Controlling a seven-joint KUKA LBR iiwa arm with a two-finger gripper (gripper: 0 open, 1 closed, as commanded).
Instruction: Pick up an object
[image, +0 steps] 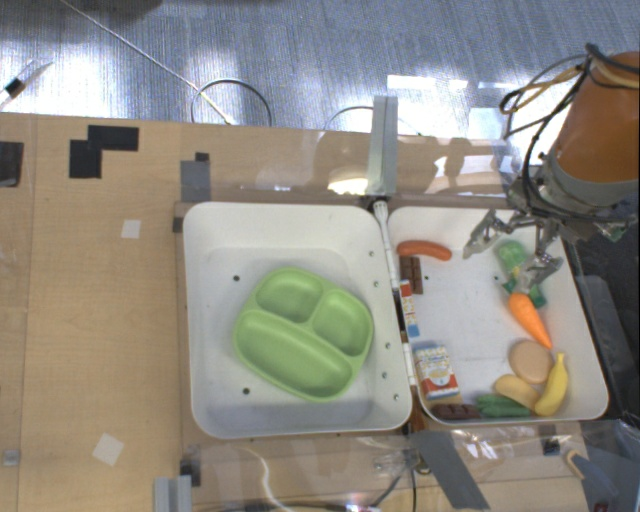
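Note:
My gripper (514, 248) hangs over the far right corner of the right bin (455, 310), its fingers spread open. A small green toy (513, 256) lies between the two fingertips, and they do not close on it. Just below it lies an orange carrot (530, 318). A red sausage (424, 249) and a brown bar (410, 272) rest to the gripper's left. Nearer the front are a tan roll (530, 360), a yellow banana (553, 385), a green pod (503, 405) and a small carton (435, 368).
The left bin (215, 300) holds a green divided plate (303, 332). A low wall (395, 300) separates the two bins. Cables (530, 95) loop beside the orange wrist band (600, 110) at the upper right. The wooden bench (90, 320) lies to the left.

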